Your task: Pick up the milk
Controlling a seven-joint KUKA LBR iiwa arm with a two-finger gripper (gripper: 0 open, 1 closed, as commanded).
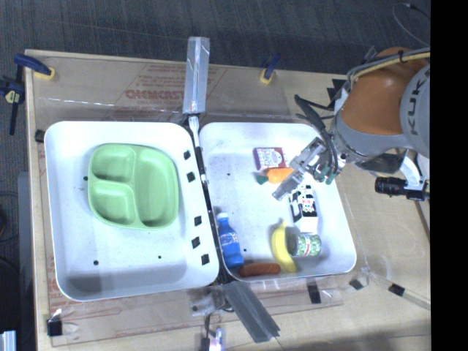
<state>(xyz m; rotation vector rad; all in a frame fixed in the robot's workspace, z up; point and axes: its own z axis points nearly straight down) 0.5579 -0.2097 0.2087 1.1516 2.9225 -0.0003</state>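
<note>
The milk (305,205) is a small black-and-white cow-patterned carton lying in the right bin (241,141), toward its right side. My gripper (287,180) hovers just up and left of it, reaching in from the right. Its two grey fingers (306,155) are spread, so the gripper is open, and the carton is not between them. The lower finger's tip sits close to the carton's top edge. An orange carrot (277,174) lies right beside the fingers.
The right bin also holds a purple carton (268,156), a banana (281,247), a green can (308,245), a blue bottle (229,240) and a sausage (259,269). A green divided plate (134,185) lies in the left bin (66,269).
</note>
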